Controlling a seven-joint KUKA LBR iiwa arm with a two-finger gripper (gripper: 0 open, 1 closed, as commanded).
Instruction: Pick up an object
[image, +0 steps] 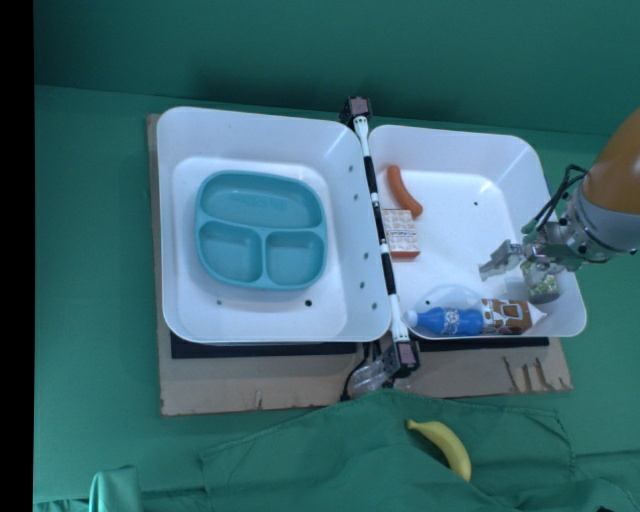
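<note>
Camera view puts the two white bins side by side in front of you on the green bench. Your gripper (524, 262) hangs over the right edge of the right bin (470, 150), its fingers spread apart with nothing between them. Just below it, against the bin's right wall, stands a small clear cup (544, 285) (what is inside is too blurred to name). Along the near wall of that bin lies a blue bottle (447, 320) on its side, touching a brown carton (505, 316) on its right. At the far left of the same bin you see a sausage (404, 190) lying near the divider, with a small orange box (400, 234) just nearer than it. The left bin (250, 130) holds a teal divided plate (262, 229) with three compartments. On the green cloth nearest you, well apart from the bins, rests a banana (445, 444).
</note>
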